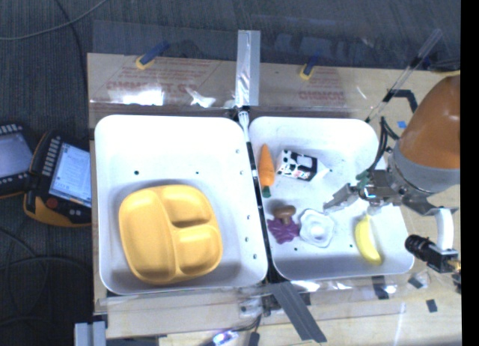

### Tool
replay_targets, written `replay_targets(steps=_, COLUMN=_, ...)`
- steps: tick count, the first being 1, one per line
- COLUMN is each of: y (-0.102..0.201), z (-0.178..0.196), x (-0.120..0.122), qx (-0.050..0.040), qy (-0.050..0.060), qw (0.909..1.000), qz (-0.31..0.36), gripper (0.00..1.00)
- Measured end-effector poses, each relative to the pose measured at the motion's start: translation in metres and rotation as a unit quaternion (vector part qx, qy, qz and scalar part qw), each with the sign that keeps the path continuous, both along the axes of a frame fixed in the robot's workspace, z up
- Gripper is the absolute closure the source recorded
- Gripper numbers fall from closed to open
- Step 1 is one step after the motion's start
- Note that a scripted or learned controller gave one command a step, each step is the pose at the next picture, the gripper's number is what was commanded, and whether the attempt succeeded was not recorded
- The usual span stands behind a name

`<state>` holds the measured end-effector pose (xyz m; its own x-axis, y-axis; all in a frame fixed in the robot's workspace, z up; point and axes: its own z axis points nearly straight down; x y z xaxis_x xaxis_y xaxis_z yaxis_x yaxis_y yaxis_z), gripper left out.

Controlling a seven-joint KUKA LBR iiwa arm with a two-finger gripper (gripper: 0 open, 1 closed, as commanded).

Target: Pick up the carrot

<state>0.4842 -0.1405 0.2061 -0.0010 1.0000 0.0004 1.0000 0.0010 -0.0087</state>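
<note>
The carrot (266,165) lies in the right bin (352,262), against its left wall. The tool (337,201) hovers well right of it, fingers parted, holding nothing.

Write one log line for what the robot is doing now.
carrot: right bin, left wall | gripper: over right bin, apart from carrot | pick: not yet
</note>
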Motion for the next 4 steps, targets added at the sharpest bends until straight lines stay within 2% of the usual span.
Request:
replay_targets(steps=1, y=0.071, z=-0.027, x=0.009, qx=0.0025, qy=-0.001, qw=0.9783, qz=0.207, gripper=0.00)
replay_targets(steps=2, y=0.098, z=-0.026, x=0.096, qx=0.0022, qy=-0.002, qw=0.9485, qz=0.317, gripper=0.00)
replay_targets(steps=3, y=0.123, z=-0.026, x=0.162, qx=0.0016, qy=-0.002, qw=0.9351, qz=0.354, gripper=0.00)
replay_targets(steps=4, y=0.117, z=-0.027, x=0.138, qx=0.0025, qy=-0.002, qw=0.9570, qz=0.290, gripper=0.00)
